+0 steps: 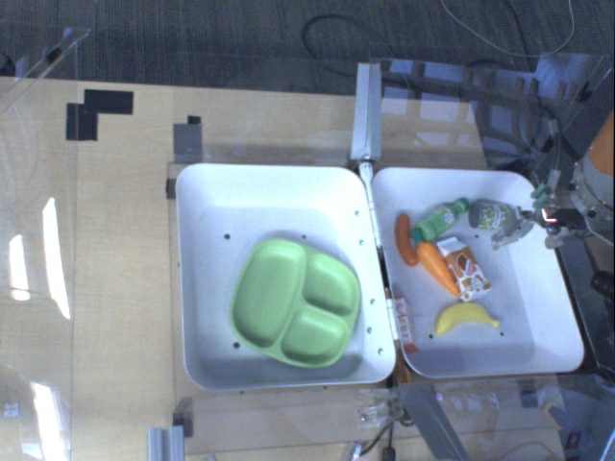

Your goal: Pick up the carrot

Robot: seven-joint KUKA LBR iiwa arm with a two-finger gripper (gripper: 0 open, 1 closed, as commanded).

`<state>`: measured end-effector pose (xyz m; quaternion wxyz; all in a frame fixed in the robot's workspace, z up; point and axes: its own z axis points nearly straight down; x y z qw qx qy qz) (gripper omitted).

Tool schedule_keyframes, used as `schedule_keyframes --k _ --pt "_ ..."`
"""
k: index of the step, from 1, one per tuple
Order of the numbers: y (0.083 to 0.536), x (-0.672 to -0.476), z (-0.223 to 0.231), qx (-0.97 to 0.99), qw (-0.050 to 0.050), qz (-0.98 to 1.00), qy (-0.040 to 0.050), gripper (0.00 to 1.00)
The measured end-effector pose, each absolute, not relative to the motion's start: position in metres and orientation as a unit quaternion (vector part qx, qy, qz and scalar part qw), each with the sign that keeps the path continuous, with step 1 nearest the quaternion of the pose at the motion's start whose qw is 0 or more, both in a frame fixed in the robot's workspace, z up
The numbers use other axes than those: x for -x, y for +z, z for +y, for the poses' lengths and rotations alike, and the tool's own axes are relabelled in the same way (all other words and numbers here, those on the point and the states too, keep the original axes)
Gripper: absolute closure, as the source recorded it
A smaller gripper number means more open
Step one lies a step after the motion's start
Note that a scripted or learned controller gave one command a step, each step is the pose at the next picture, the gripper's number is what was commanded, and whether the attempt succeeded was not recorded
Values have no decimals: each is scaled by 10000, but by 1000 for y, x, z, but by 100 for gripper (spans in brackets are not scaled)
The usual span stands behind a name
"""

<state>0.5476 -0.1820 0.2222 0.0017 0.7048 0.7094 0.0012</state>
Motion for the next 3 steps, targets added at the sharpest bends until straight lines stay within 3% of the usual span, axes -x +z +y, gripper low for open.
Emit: schedule_keyframes --k 1,2,3 --pt "145 -550 -108 -6599 19 7513 16 0" --pt "94 -587 -110 -6551 105 7555 56 0" --pt "106 -590 -108 -6543 135 7560 82 100"
